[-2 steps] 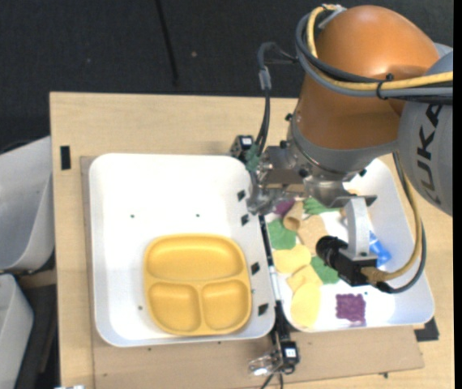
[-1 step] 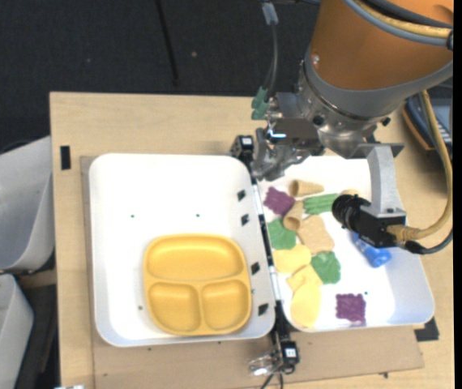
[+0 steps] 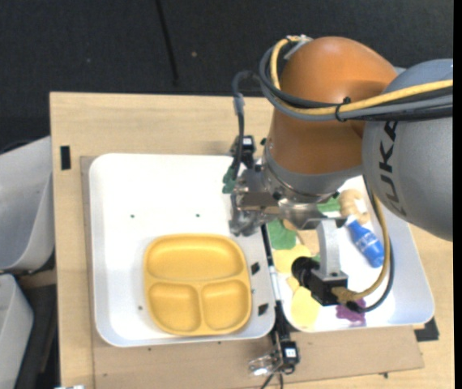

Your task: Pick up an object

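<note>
My gripper (image 3: 284, 220) hangs low over the left part of the right bin (image 3: 413, 286), under the big orange wrist, which hides most of it. Just below it lies a green flat piece (image 3: 280, 235). A blue bottle-like object (image 3: 365, 242) with a pale tan top (image 3: 352, 206) lies to the right of the gripper. A pale yellow round piece (image 3: 303, 306) and a small purple object (image 3: 349, 312) rest near the bin's front edge. I see nothing held in the gripper.
A yellow three-compartment plate (image 3: 198, 283) sits in the front of the left bin (image 3: 134, 193). The divider between the two bins (image 3: 270, 278) runs just left of the gripper. The arm covers the back of the right bin.
</note>
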`<state>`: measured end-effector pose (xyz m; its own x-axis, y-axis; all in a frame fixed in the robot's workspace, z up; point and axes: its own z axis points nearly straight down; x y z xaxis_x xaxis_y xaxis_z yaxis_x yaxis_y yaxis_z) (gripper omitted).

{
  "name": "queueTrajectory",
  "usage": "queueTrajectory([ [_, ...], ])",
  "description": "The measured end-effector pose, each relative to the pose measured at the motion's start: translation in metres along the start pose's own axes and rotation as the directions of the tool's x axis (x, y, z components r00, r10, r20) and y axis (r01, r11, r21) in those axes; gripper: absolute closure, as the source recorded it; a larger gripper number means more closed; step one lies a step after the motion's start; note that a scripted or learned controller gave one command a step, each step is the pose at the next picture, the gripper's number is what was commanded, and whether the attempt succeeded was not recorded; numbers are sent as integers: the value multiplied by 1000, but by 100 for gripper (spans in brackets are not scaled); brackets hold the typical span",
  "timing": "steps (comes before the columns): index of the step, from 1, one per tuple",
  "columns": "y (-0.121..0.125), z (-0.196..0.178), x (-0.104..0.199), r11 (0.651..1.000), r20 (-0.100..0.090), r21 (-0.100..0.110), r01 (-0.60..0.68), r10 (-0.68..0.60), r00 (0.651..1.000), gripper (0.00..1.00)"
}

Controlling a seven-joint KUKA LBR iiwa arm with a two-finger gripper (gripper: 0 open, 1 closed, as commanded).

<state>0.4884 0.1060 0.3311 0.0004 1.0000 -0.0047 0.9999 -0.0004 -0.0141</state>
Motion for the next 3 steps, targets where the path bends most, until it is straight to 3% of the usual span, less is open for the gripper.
queueTrajectory([
  [1, 1, -102, -49, 1000, -5, -26, -3, 3, 1000, 100],
  [2, 0, 36, -88, 1000, -1, -1, -4, 4, 1000, 100],
  [3, 1, -118, -62, 999, -7, -32, 6, -6, 1000, 100],
])
